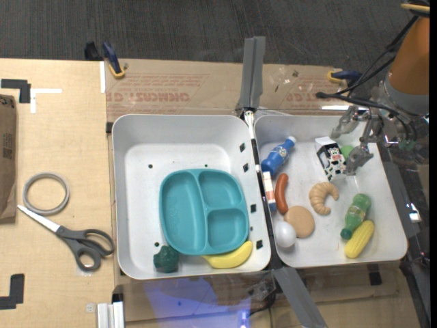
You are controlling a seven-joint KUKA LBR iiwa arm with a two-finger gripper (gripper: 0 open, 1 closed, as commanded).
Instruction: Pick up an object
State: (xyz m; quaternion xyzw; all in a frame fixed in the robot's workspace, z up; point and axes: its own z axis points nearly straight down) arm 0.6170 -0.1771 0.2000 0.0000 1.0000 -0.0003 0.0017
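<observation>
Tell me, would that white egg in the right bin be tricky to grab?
Probably. The egg looks smooth and rounded, so it may slip from the fingers or roll if nudged. It touches the tan round piece and sits near the bin wall, which may limit rolling.

On the wooden bench left of the bins lie grey-handled scissors (72,238) and a tape roll (46,192) (flat, just above them), with a blue clamp (113,60) farther back.
</observation>
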